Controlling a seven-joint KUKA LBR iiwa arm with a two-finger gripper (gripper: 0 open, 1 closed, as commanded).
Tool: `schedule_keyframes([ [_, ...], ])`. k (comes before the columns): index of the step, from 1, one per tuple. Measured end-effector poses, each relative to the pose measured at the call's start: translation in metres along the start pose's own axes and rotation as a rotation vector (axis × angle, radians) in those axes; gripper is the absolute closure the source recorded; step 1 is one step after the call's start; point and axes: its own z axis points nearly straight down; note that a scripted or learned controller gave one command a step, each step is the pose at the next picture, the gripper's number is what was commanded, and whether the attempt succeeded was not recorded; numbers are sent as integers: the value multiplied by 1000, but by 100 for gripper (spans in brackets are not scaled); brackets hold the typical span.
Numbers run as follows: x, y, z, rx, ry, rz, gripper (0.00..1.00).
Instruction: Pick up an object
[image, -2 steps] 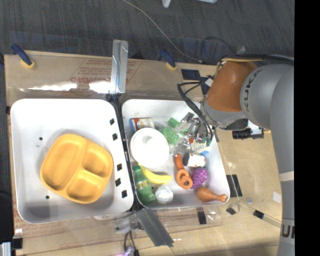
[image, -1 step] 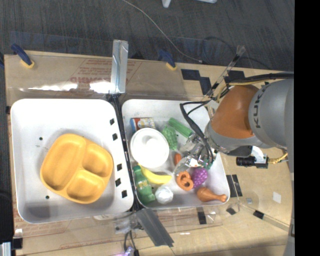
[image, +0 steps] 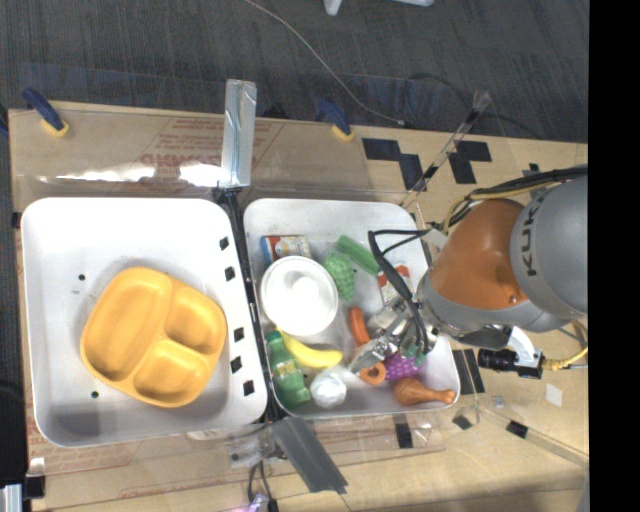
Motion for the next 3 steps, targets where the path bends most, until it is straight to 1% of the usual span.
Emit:
schedule_keyframes([
  [1,-2,3,-11,-2,-4,-8,100],
  [2,-33,52,-138,0,-8,-143,100],
  [3,-28,18,-107,3,3,-407,100],
])
